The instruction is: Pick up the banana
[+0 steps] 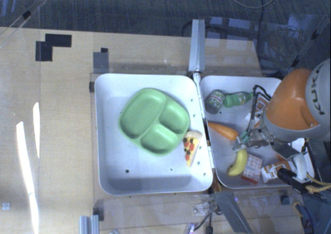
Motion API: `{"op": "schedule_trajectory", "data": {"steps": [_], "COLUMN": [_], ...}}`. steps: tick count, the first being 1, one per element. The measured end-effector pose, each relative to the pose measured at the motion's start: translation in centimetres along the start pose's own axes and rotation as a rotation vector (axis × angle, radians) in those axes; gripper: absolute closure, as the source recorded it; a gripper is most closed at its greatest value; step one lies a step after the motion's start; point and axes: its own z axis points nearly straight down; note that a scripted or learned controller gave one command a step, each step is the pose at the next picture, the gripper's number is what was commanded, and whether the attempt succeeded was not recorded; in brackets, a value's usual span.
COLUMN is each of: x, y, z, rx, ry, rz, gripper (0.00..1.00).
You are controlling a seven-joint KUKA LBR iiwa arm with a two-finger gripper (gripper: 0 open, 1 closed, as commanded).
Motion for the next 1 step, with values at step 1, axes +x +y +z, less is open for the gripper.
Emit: {"op": "schedule_trajectory", "data": {"steps": [1], "x": [7.70], "y": [2.00], "z": [-7.62], "rx": [0.005], "ry": [0.000], "rz": [0.129], "gripper": [1.00]}}
